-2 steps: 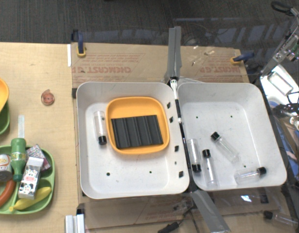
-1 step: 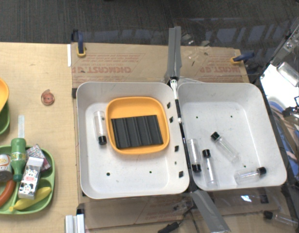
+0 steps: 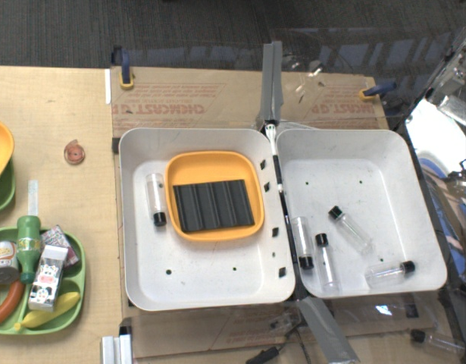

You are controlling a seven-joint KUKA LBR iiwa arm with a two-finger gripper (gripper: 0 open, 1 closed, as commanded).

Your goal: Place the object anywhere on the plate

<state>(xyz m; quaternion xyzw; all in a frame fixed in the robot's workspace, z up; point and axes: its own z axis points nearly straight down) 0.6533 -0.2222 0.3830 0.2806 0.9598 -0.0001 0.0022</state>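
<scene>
vials lie in both bins, none on the plate

the orange plate (image 3: 212, 161) sits in the far half of the left bin (image 3: 210, 275), with a dark grey ribbed slab (image 3: 214, 205) lying flat on it. one clear vial (image 3: 154, 198) with a black cap lies on the bin floor just beside the plate's left rim, cap toward the near side, not on the plate.

the right bin (image 3: 346, 165) holds four more clear, black-capped vials: one (image 3: 301, 243) along its left wall, one (image 3: 324, 264) just right of that, one (image 3: 350, 228) lying slantwise near the middle, and one (image 3: 388, 273) by the near right corner.

whether the pincer is spread or pressed together cannot be told.

on the wooden table to the left, a green tray (image 3: 66, 309) carries toy food and a small green bottle (image 3: 29, 241).
</scene>
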